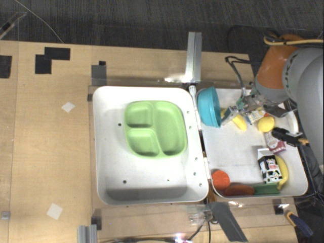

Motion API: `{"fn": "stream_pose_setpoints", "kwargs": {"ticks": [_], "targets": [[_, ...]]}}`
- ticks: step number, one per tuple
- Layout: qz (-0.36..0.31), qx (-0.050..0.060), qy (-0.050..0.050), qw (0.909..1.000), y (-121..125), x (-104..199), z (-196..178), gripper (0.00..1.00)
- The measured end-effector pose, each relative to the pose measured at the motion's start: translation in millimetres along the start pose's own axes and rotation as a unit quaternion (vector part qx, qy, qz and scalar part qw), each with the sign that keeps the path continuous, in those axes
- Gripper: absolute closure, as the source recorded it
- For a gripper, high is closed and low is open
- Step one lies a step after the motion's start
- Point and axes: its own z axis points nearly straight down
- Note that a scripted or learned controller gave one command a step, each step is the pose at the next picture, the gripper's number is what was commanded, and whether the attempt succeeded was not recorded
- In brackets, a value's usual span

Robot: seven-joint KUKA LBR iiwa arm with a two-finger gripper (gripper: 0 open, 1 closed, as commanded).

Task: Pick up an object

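Grey and orange, your arm [298, 80] comes in from the right and hangs over the far right corner of the right-hand bin [238, 156]. Its gripper [249, 101] sits low among the clutter there, but from this slanted view you cannot tell how it is set, nor whether anything is caught in it, so treat the pick as not yet made.

Read this as the reach-and-settle step: the tool is down at the pile, and no object is seen lifted clear of the bin floor.

Just beside the gripper you have small packets and a yellow piece [239, 122], with a lemon-like yellow fruit [266, 123] close to its right. A blue bowl [208, 107] stands tilted on edge against the bin's left wall, near the tool. Further toward you lie a small packet [276, 144], a black-and-white carton [270, 168] touching a banana [282, 173], then a green strip [266, 188], a reddish-brown piece [238, 189] and an orange ball [220, 178] along the near wall. The left-hand bin [109, 151] holds a green divided tray [154, 127], well apart from the arm.

For the next move, you likely need one item isolated between the tips before closing; the packets are crowded, so a grab there may slip or take two. Lift straight up afterwards and check what comes with it.
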Motion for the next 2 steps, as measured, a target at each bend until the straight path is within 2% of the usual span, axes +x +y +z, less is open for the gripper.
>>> {"fn": "stream_pose_setpoints", "kwargs": {"ticks": [1,2], "targets": [[-0.006,-0.004,-0.003,1.0000,3.5,-0.1,-14.2,1.00],[0.012,-0.005,0.001,0.9999,54.3,80.5,-104.5,1.00]]}}
